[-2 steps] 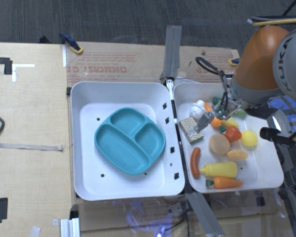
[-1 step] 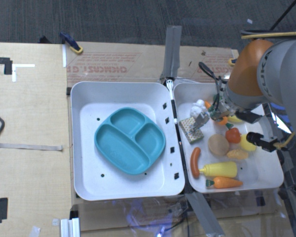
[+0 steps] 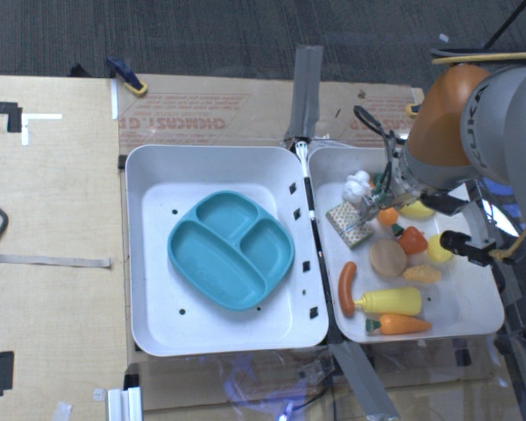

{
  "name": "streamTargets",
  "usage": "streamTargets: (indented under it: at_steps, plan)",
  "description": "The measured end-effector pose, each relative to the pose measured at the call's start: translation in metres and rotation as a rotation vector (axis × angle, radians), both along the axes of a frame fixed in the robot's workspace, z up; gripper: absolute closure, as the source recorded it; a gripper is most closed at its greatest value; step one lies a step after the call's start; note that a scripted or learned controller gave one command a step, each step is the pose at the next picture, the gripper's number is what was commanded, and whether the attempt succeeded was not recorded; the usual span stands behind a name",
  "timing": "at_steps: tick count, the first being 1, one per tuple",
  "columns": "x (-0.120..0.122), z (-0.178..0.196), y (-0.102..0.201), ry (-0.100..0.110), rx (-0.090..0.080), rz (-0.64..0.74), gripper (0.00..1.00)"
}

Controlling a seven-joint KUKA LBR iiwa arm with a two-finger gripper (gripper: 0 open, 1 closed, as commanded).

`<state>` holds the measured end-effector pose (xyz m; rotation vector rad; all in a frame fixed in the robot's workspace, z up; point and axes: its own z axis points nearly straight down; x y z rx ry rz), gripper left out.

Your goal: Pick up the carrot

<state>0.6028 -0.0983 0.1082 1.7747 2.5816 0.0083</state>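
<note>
The carrot (image 3: 401, 324), orange with a green stub on its left end, lies flat along the front wall of the right bin (image 3: 473, 310). It sits just below a yellow squeeze bottle (image 3: 391, 302). My gripper (image 3: 373, 202) hangs low over the back half of that bin, well behind the carrot. It is close to a white garlic-like piece (image 3: 358, 183) and a tan waffle square (image 3: 350, 222). Nothing shows as held in the gripper.
Around the gripper lie a small orange piece (image 3: 387, 217), a red pepper (image 3: 411, 239), a tan disc (image 3: 388, 257), yellow fruit (image 3: 438, 248) and a bread roll (image 3: 422, 274). A red sausage (image 3: 347, 288) lies left of the bottle. The left bin holds a blue divided plate (image 3: 232, 249).
</note>
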Motion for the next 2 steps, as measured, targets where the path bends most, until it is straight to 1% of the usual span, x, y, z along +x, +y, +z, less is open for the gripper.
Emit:
streamTargets:
  at_steps: [1,2]
  plan:
    - [-0.02,0.0837,0.0581,0.01,0.0,-0.189,1.0]
    - [-0.0189,0.0927,0.0576,0.009,-0.003,-0.186,1.0]
